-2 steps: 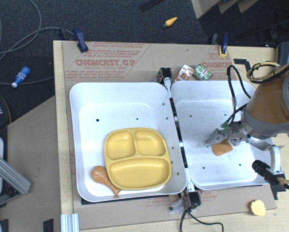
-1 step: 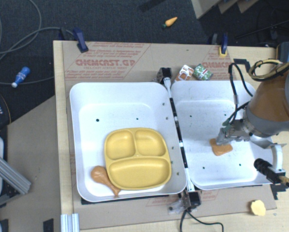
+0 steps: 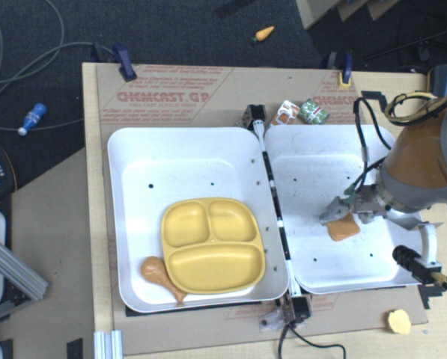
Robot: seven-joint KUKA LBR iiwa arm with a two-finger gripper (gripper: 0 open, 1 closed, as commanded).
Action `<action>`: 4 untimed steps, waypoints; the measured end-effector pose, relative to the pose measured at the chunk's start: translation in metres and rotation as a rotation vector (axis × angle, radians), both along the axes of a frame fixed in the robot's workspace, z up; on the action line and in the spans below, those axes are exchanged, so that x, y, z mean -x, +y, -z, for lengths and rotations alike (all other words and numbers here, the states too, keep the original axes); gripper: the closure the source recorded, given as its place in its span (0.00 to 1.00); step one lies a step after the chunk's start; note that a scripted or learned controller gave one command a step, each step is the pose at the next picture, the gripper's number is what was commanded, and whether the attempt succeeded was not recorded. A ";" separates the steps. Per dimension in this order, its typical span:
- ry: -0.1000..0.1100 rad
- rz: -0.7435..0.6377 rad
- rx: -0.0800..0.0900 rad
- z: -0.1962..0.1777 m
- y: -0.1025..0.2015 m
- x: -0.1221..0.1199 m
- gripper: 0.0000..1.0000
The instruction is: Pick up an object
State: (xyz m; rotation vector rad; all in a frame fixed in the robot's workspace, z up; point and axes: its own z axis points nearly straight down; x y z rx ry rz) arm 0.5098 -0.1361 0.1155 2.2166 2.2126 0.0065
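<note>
A small orange-brown piece (image 3: pixel 344 229) lies in the right bin (image 3: pixel 313 170), near its right side. My gripper (image 3: pixel 343 214) hangs low right over that piece, touching or almost touching its top edge. The grey arm with its orange band (image 3: pixel 421 159) reaches in from the right. In the left bin (image 3: pixel 171 163) there is a yellow divided plate (image 3: pixel 212 245), with a tan drumstick-shaped toy (image 3: pixel 160 274) at its lower left corner.
Two small packets (image 3: pixel 301 113) lie on the bench behind the right bin. A yellow lump (image 3: pixel 397 321) sits on the bench at the front right. Blue clamps (image 3: pixel 123 62) hold the board's back edge. Cables (image 3: pixel 373 118) hang near the arm.
</note>
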 end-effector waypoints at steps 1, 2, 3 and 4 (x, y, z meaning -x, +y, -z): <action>0.006 0.002 0.000 -0.008 -0.068 -0.006 0.00; 0.010 -0.008 -0.005 0.032 0.011 -0.012 0.00; 0.002 -0.003 -0.002 0.018 0.006 -0.014 1.00; 0.010 -0.001 -0.005 -0.036 0.005 0.032 1.00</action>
